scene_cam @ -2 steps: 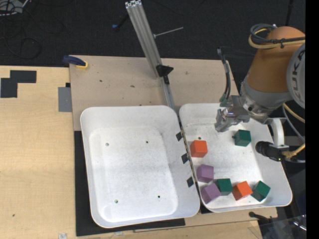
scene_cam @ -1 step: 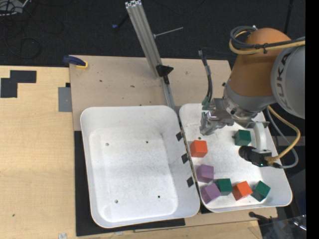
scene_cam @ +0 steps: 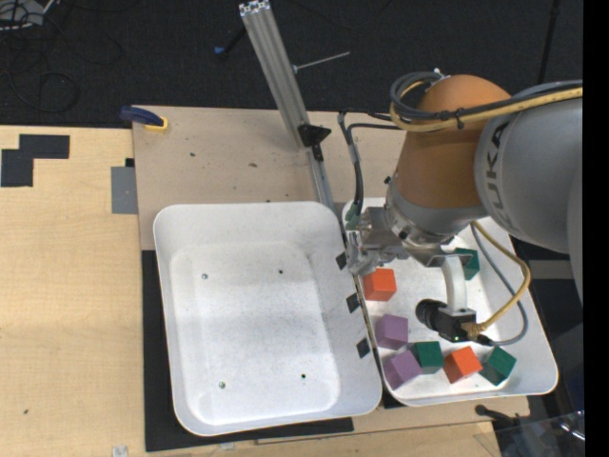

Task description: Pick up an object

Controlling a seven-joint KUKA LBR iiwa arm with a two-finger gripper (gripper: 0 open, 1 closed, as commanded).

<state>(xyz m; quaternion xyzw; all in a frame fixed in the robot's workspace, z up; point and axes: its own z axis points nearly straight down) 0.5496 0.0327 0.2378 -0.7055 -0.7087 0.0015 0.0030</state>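
The orange block (scene_cam: 381,283) sits a bit turned, with no long side, in the right bin (scene_cam: 533,381) near its left wall, just under the gripper (scene_cam: 366,248), whose grip I cannot tell, while the arm (scene_cam: 495,174) bends in from the right above more blocks.

partial letters "UK" on arm (scene_cam: 495,174)

Right bin (scene_cam: 533,374): orange cube (scene_cam: 381,283) upper left; purple cubes (scene_cam: 391,330), (scene_cam: 401,367); green cubes (scene_cam: 428,354), (scene_cam: 498,364); second orange cube (scene_cam: 463,363) between the greens.
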